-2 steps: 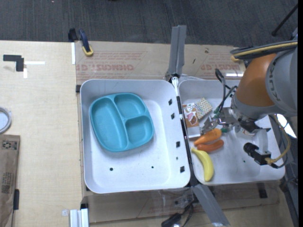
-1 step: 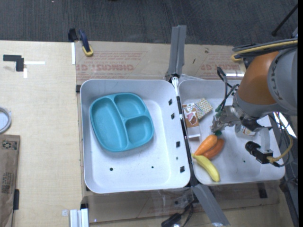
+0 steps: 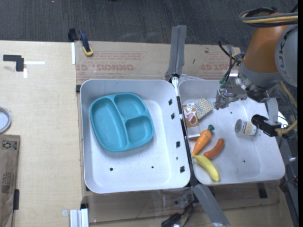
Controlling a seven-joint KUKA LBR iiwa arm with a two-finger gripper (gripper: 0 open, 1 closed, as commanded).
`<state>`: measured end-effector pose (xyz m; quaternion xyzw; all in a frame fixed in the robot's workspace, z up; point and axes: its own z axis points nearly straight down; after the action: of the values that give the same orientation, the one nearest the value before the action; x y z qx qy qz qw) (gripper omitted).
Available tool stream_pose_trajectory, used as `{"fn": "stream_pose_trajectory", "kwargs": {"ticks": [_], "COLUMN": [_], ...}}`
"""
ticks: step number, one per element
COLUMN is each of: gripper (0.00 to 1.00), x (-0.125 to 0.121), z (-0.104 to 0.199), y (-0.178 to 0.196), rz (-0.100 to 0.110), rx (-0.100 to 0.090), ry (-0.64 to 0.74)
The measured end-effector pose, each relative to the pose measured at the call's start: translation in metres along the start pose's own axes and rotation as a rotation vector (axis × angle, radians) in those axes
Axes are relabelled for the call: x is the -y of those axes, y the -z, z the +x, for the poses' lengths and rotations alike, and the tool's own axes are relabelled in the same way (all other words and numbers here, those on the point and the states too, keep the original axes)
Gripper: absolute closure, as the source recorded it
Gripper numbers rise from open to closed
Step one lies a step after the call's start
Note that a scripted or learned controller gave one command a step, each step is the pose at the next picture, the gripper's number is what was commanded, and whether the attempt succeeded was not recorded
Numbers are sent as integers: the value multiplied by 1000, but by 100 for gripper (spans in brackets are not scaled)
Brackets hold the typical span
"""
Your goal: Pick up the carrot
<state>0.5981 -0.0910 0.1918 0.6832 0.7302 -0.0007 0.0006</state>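
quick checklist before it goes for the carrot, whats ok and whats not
1. Carrot in view in the right bin: ok.
2. Gripper over the carrot: not ok, it sits above the bin's far part, beside the small box.
3. Carrot lying free: not ok, the red sausage and banana lie close beside it.
4. Gripper holding nothing: cannot tell.
5. Way down to the carrot unblocked: ok.

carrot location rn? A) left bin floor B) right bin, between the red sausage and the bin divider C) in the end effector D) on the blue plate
B: the carrot lies on the right bin floor near the divider, the red sausage beside it and the banana just below.
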Motion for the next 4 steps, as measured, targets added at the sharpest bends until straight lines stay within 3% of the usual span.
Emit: {"fn": "stream_pose_trajectory", "kwargs": {"ticks": [1, 2, 3, 4], "gripper": [0, 0, 100, 0], "x": [0, 48, 48, 48], "z": [0, -11, -13, -12], "y": [-1, -101, -92, -92], "rz": [2, 2, 1, 1], "rx": [0, -2, -1, -1], "ry": [0, 195, 191, 191]}}
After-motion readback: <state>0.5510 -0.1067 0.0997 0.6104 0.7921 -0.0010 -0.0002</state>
